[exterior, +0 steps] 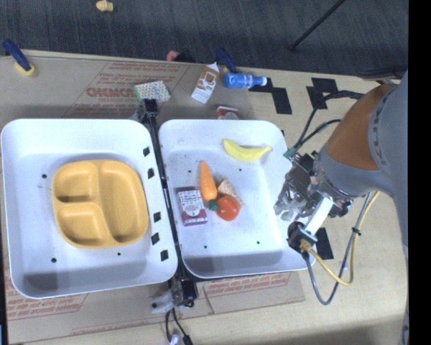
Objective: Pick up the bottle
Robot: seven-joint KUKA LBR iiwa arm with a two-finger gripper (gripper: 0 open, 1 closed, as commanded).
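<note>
The bottle is small and blue with a white cap end. It lies on its side on the cardboard-covered bench, behind the right bin and outside it. My gripper hangs over the right bin's right rim, well in front of the bottle and slightly to its right. It is apart from the bottle, and nothing is visibly held in it. The grey arm with the orange band reaches in from the right.
The right bin holds a banana, a carrot, a tomato and a red packet. A yellow divided plate sits in the left bin. A small carton and a green packet lie near the bottle.
</note>
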